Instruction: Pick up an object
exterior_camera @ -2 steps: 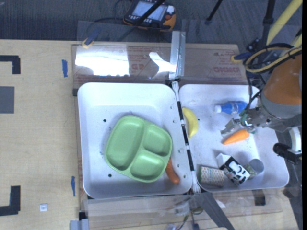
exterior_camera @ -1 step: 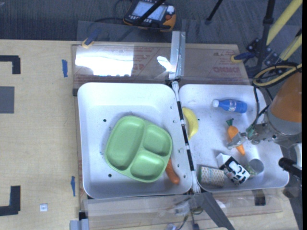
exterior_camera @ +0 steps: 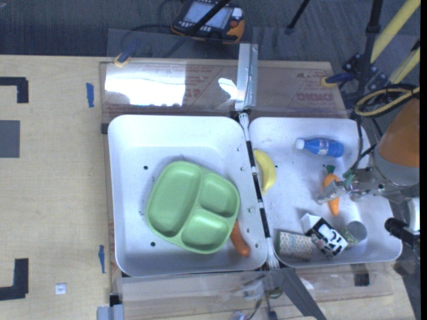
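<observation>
The right bin [exterior_camera: 287, 127] holds a blue bottle [exterior_camera: 320, 147] lying at the back and a yellow banana [exterior_camera: 267, 169] against the left wall. An orange carrot-like piece [exterior_camera: 333, 206] lies near the middle. Toward the front lie a black and white object [exterior_camera: 327, 237], a patterned cup on its side [exterior_camera: 295, 244] and a small grey cylinder [exterior_camera: 356, 232]. My gripper [exterior_camera: 341, 187] reaches in from the right, low over the orange piece and partly covering it. Nothing is visibly lifted.
In the left bin [exterior_camera: 133, 145] lies a green divided plate [exterior_camera: 193, 205], with an orange piece [exterior_camera: 239, 240] tucked at its lower right edge. The divider wall [exterior_camera: 253, 179] runs between the bins. Cables and stands crowd the right side behind the arm [exterior_camera: 403, 145].
</observation>
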### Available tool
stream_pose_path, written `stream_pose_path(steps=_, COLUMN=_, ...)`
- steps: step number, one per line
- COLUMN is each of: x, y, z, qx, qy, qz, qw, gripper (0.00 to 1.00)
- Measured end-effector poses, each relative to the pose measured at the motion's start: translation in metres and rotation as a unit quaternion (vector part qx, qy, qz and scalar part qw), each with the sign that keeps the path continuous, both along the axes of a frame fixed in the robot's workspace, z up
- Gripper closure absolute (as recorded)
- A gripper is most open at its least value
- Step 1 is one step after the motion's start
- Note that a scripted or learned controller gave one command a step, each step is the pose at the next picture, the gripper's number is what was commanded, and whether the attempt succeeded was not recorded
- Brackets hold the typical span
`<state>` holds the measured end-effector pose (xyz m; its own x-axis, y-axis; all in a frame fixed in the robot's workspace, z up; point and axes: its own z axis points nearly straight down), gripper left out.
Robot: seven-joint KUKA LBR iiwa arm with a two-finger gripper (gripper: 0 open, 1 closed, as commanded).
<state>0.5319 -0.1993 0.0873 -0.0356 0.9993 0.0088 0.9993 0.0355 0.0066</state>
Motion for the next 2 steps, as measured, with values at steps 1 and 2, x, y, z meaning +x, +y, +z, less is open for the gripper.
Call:
stream_pose_path(steps=1, x=0.001, y=-0.003, z=0.010, qx=-0.0035, qy=-0.002, qz=-0.001, qw=1.0000, gripper=1.00)
stream_pose_path(steps=2, x=0.023, y=0.039, z=0.108, qx=-0.0042, qy=0.004, qz=-0.163, qw=0.9866, gripper=1.00)
